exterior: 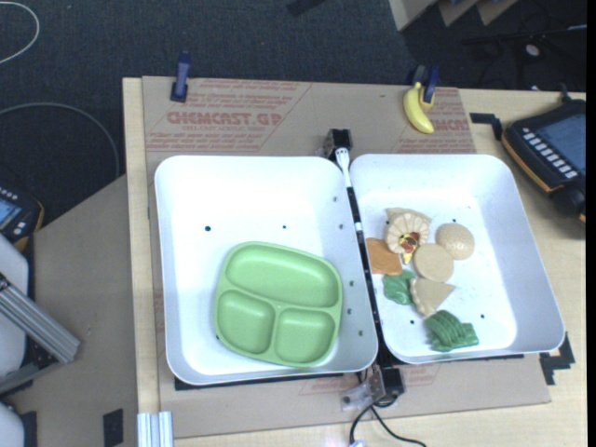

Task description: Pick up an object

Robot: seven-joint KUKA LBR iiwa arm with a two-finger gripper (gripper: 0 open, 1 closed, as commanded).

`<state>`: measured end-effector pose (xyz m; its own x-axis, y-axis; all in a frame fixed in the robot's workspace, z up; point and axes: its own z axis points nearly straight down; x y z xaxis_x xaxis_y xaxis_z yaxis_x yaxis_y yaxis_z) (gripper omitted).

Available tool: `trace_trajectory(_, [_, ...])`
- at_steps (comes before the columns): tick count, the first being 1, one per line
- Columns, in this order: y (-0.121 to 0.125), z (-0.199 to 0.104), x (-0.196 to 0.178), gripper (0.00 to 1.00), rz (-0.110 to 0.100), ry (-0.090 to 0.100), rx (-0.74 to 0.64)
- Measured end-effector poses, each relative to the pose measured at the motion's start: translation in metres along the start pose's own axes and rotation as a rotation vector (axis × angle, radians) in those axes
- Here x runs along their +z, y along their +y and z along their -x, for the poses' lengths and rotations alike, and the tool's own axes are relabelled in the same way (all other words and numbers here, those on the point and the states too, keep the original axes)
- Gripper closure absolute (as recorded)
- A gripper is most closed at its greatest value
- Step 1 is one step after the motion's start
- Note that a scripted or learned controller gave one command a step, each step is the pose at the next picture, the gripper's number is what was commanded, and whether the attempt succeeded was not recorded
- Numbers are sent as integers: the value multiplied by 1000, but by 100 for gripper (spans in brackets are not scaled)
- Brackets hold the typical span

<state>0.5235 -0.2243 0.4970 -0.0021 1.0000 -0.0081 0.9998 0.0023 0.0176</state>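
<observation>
Nothing is lifted yet from my seat: toy food (421,259) sits in the right bin (521,250) (gripper state, I cannot tell).

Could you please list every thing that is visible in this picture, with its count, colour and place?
bins: 2, white, side by side on the bench
divided plate: 1, light green, left bin, near front
small food-like pieces: a cluster, tan, cream and orange, right bin
green pieces: 2, right bin, front of the cluster
banana: 1, yellow, behind right bin
clamps: 2, blue, rear edge of the board
tablet-like device: 1, dark with orange rim, far right
</observation>
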Motion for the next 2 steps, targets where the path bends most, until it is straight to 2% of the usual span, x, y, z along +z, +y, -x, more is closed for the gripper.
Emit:
trace_trajectory(1, [16,-2,96,100,-23,10,2])
trace_trajectory(2, [40,-2,175,100,-22,10,1])
